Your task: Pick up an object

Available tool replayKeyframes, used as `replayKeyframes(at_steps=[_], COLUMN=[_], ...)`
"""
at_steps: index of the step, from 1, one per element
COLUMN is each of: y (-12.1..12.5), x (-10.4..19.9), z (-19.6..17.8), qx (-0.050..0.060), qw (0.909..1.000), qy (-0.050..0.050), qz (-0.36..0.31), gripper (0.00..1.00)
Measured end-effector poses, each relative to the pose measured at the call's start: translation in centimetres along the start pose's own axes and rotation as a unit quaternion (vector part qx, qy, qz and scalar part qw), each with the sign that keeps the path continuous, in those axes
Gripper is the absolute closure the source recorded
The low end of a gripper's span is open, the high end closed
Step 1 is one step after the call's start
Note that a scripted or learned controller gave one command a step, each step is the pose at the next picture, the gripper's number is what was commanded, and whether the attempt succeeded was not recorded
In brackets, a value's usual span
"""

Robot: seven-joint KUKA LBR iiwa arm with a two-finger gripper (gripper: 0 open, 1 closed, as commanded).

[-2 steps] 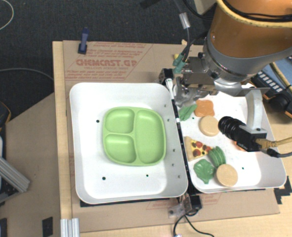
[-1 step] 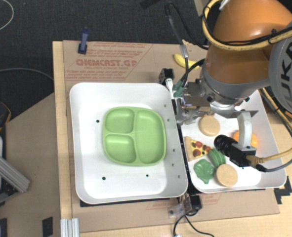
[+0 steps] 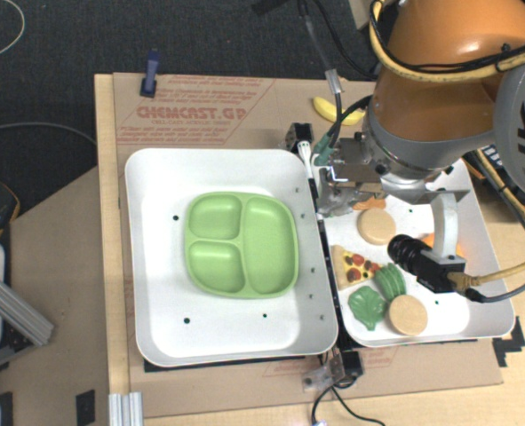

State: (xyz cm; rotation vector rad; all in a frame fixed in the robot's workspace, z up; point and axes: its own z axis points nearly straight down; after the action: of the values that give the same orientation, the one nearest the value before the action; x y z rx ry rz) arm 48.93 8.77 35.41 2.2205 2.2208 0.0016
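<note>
The right bin (image 3: 489, 313) holds several toy foods. A round tan cracker (image 3: 377, 226) lies near the middle. A pizza slice (image 3: 354, 266) rests by the left wall. Two green leafy pieces (image 3: 366, 305) (image 3: 390, 280) and a second tan disc (image 3: 409, 314) sit toward the front. A bit of orange (image 3: 428, 238) peeks out beside the arm. The arm's orange band (image 3: 453, 25) covers the back of this bin. My gripper (image 3: 331, 189) hangs low at the bin's back left corner, close to the divider and just left of the cracker. Nothing is seen held in it.
The left bin (image 3: 151, 309) holds a green divided plate (image 3: 242, 242). A yellow banana (image 3: 327, 108) lies on the board behind the bins. A black cylinder with a cable (image 3: 415, 257) juts from the arm over the right bin. A blue clip (image 3: 149, 74) sits at the back left.
</note>
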Motion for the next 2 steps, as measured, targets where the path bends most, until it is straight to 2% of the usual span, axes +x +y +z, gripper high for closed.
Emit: replayKeyframes(at_steps=[1,2], y=[0.6,-1.3], x=[4.0,-4.7], z=[-14.0,2.0], qx=[-0.008,0.010], qw=[1.0000,0.9999], qy=[0.003,-0.002], qz=[-0.002,0.005], gripper=[1.00,1.00])
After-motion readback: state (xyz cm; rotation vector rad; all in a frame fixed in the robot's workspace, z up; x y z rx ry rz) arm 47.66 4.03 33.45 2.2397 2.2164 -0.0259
